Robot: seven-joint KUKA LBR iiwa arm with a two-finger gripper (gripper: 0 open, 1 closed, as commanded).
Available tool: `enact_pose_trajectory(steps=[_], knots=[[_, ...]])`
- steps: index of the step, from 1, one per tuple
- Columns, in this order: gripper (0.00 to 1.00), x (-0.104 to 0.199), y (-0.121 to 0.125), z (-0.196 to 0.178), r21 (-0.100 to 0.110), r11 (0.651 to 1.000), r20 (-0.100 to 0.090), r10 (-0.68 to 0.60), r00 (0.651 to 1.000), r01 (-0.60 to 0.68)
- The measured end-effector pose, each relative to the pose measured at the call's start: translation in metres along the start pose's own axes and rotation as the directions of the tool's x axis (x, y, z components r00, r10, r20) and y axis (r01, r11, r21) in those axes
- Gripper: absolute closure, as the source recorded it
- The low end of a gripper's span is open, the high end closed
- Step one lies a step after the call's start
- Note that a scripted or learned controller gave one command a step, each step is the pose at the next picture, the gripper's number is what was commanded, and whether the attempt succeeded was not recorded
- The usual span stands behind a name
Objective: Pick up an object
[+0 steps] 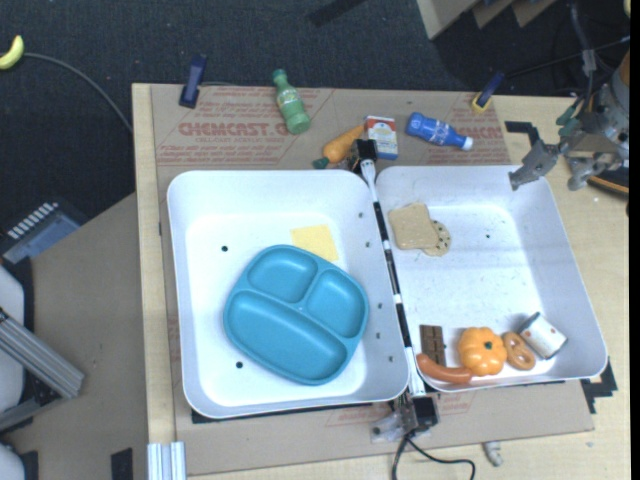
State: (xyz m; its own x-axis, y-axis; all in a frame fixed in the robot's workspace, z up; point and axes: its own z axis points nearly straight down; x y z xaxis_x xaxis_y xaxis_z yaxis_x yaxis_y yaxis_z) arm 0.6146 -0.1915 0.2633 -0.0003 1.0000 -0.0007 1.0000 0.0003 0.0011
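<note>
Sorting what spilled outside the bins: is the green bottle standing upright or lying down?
Lying down. The green bottle rests on its side on the cardboard behind the left bin, cap toward the far edge.

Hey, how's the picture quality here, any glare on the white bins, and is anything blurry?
Camera view: lighting is even and soft; the two shallow white bins look bright but not blown out, the blue divided plastic plate casts only a faint shadow. The small toys at the right bin's near edge are slightly soft, and the pincer at upper right is blurry, its details unreadable.

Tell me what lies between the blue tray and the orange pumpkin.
The camera view shows the bins' adjoining rims and a brown chocolate bar between the blue tray and pumpkin.
</note>
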Motion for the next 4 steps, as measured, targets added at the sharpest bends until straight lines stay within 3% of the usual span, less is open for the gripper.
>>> enact_pose_trajectory(steps=[1,2,3,4], knots=[[0.0,0.041,-0.003,0.089,0.003,1.0,-0.002,-0.001,1.0,0.001],[0.0,0.072,0.018,0.146,0.003,1.0,-0.002,0.0,1.0,0.0],[0.0,0.085,0.025,0.174,-0.003,1.0,-0.002,-0.001,1.0,0.001],[0.0,0.099,0.054,0.175,-0.006,1.0,-0.001,-0.001,1.0,0.001]])
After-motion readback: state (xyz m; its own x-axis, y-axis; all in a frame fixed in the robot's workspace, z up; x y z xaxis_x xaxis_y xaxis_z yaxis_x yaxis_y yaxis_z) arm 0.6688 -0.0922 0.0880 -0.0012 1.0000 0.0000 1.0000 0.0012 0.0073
